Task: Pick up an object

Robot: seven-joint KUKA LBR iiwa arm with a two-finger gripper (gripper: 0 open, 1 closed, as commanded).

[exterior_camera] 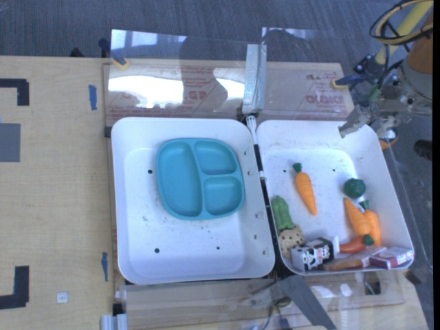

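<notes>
Gripper (375,119): sits at the upper right of the frame, above the far right corner of the right bin; whether it is wide or narrow cannot be told, and nothing is seen held in it.
Left bin (130,239): fills the centre-left; it bears a blue divided plate (201,178), which is flat and wide, so a pinch there would likely slip off.
Right bin (323,146): centre-right, holding all the small pickable things.
Clutter risk: along the lower right wall an orange carrot pair (363,218), a green-topped piece (355,188), a black-and-white cow toy (313,256) and a red-white box (390,258) lie touching or just beside one another; a descent there may strike two at once or jam against the wall.
Lone carrot (305,190): middle of the right bin, well apart from the rest, probably the safest target, though its round tapered body could roll out of a pinch.
Green vegetable (282,212): close to the divider wall, leaving little room for a finger.
</notes>
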